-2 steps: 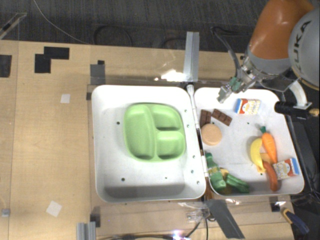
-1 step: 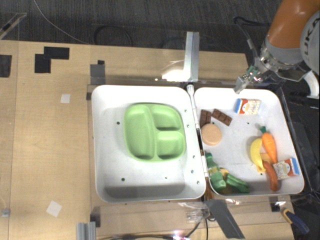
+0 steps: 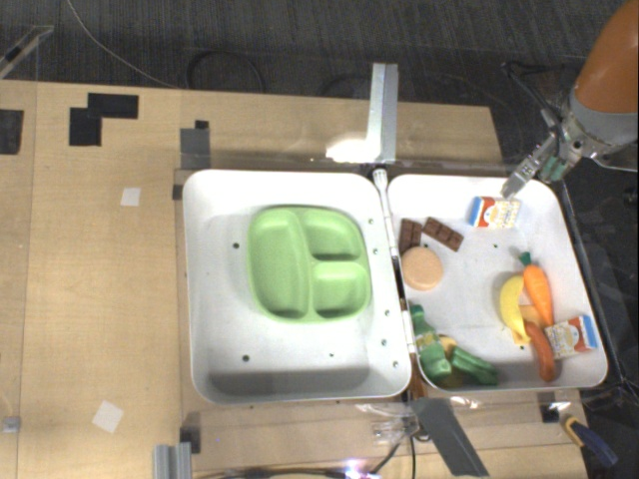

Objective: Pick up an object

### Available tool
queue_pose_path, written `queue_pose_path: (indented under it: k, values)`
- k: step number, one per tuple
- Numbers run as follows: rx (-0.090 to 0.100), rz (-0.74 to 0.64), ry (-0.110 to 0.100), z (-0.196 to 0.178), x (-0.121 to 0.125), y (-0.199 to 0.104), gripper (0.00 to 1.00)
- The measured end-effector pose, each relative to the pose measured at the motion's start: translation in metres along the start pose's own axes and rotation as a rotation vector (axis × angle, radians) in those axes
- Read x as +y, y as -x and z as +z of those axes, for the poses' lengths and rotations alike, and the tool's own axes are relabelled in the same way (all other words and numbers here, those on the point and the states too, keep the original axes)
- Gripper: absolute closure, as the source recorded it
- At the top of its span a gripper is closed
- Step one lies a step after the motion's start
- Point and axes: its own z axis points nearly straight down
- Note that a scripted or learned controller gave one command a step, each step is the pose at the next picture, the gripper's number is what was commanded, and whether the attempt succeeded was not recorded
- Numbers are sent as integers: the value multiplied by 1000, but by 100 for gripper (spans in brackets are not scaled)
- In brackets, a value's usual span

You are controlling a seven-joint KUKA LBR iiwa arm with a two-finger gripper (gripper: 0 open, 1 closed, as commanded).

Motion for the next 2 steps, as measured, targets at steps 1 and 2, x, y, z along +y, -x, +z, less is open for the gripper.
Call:
queue_pose_path:
  k: [1,2]
  values:
    - [-1,-330,2,39,-25,5,100]
    - [-3,-77,5,-28,15,-26,100]
